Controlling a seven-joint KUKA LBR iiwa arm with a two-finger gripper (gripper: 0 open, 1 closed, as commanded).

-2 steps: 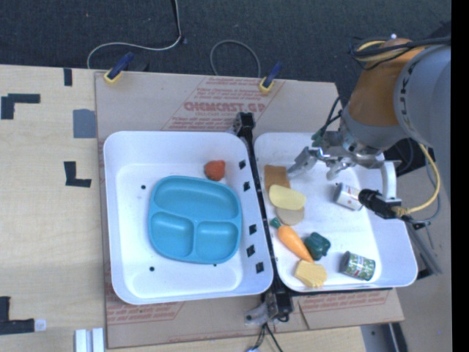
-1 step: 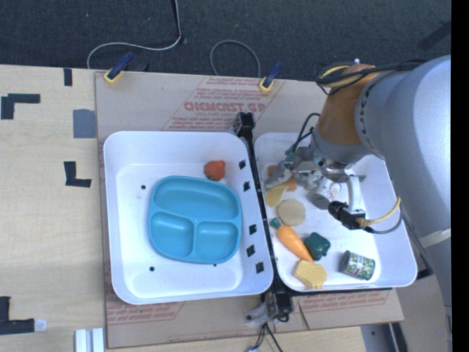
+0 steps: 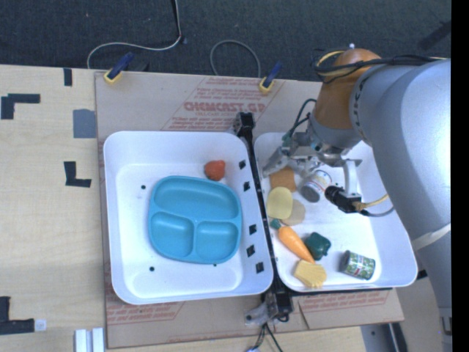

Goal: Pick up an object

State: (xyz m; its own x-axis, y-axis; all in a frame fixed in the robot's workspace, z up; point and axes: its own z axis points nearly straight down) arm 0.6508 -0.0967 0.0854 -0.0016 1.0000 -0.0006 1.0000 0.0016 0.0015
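My gripper (image 3: 293, 163) hangs low over the back left part of the right bin (image 3: 398, 235), beneath the grey arm and its orange band (image 3: 339, 94). Directly under or beside it lies a tan-brown object (image 3: 283, 180), partly hidden by the gripper body. Just in front of that sits a pale yellow rounded item (image 3: 278, 201). Further forward are an orange carrot (image 3: 294, 243), a dark green piece (image 3: 318, 243), a yellow wedge (image 3: 311, 273) and a green can (image 3: 357, 265) lying on its side. Nothing is visibly lifted.
The left bin (image 3: 117, 154) holds a blue divided plate (image 3: 194, 219) and a small orange-red item (image 3: 215, 170) near its back wall. A black divider (image 3: 254, 196) runs between the bins. The arm covers the right bin's back right corner.
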